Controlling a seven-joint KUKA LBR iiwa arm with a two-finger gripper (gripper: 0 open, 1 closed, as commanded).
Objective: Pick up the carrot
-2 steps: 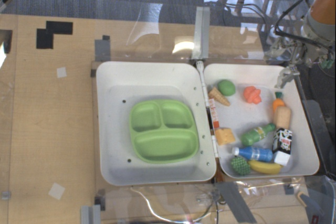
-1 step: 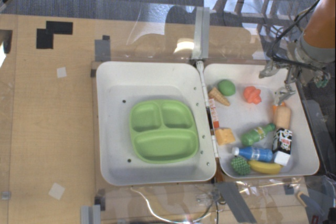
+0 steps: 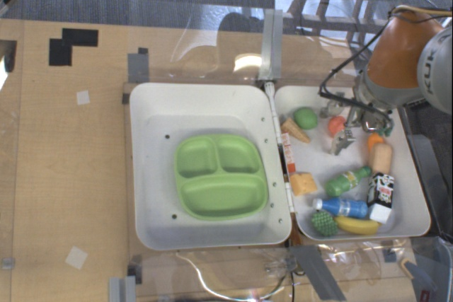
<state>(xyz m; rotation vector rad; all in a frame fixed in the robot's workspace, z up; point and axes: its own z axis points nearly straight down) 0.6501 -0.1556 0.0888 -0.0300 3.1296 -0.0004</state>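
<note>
The carrot (image 3: 374, 141) is a short orange piece with a green top. It lies in the right bin (image 3: 417, 205) near its far right side, just above a tan oblong food piece (image 3: 382, 158). My gripper (image 3: 344, 141) hangs over the bin's upper middle, a little left of the carrot and just right of a red-orange food piece (image 3: 336, 126). Its fingers look open, and nothing sits between them. It does not touch the carrot.
The right bin also holds a green ball (image 3: 306, 117), a cheese wedge (image 3: 305, 184), a green bottle (image 3: 347, 182), a blue bottle (image 3: 343, 207), a banana (image 3: 357, 225) and a milk carton (image 3: 381, 197). The left bin (image 3: 152, 223) holds a green divided plate (image 3: 221, 175).
</note>
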